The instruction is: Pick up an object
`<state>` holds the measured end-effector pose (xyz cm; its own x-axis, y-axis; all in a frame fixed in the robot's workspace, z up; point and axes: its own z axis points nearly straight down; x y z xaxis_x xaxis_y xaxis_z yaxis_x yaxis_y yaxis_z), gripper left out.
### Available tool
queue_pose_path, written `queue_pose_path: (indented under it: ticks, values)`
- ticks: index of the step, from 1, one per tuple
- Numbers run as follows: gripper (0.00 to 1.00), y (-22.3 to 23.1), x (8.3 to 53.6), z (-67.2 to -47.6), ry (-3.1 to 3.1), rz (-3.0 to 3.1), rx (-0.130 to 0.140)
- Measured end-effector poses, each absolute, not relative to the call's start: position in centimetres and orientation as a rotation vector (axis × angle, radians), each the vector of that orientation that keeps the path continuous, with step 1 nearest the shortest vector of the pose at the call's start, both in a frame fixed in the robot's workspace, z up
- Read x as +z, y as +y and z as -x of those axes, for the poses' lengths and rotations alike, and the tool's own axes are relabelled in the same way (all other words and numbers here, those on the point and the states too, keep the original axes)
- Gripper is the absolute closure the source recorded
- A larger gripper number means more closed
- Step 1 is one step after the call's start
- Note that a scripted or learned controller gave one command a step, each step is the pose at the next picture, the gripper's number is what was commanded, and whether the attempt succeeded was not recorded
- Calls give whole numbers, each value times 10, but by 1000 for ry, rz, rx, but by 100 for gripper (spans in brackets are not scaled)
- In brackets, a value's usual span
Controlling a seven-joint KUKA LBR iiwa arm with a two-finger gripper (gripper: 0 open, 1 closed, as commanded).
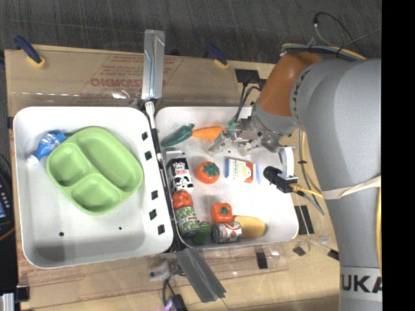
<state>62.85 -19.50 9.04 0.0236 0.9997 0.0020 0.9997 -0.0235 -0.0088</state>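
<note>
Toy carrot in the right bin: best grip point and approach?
Grip the carrot across its orange body, near mid-length, coming straight down. It lies flat, roughly left-right, so close the fingers across its narrow width. Its green top tapers toward the bin wall, leaving little room there. The gripper is at its right end.

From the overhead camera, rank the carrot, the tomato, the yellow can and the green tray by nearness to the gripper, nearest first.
1. Carrot: right bin, just left of the gripper, by its fingertips.
2. Tomato: right bin, middle, below-left of the gripper.
3. Yellow can: right bin's bottom edge.
4. Green tray: far across, in the left bin.
</note>
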Motion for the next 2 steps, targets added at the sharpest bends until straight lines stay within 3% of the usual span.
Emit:
queue_pose_path:
  ticks: [1,2]
  values:
    - [0,-194,91,-536,-1868,2519,5]
    - [100,-194,99,-535,-1872,2511,12]
